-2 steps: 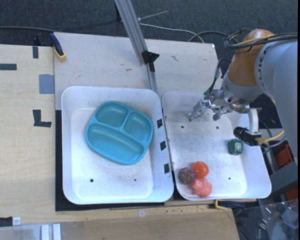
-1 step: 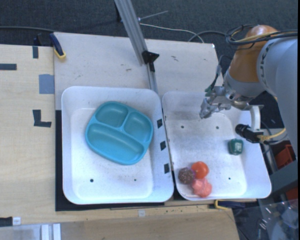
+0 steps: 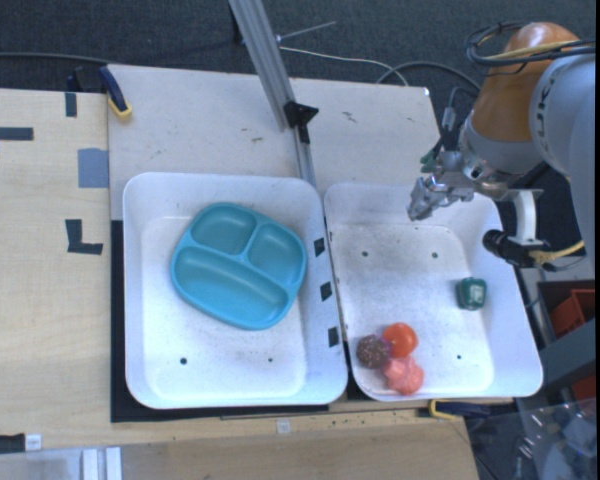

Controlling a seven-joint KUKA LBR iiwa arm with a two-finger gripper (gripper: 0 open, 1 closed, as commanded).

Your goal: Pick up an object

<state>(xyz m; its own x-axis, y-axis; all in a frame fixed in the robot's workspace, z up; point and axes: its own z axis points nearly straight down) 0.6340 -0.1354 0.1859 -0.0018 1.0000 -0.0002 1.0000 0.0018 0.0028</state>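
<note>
In the right bin (image 3: pixel 380 208) several small objects lie near the front: a dark brown ball (image 3: pixel 372 350), an orange-red ball (image 3: pixel 400 339) and a pink lump (image 3: pixel 405 376), all bunched together. A small teal cup-like object (image 3: pixel 471 293) sits alone by the bin's right wall. My gripper (image 3: pixel 423 203) hangs over the bin's far edge, well apart from all of them, with nothing seen held. Its fingertips point down and are too small to read.
The left bin (image 3: pixel 140 268) holds a blue divided plate (image 3: pixel 240 264). A slanted metal pole (image 3: pixel 265 53) crosses the bench behind the bins. Black clips (image 3: pixel 326 290) mark the seam between the bins. Cables (image 3: pixel 380 68) trail at the back.
</note>
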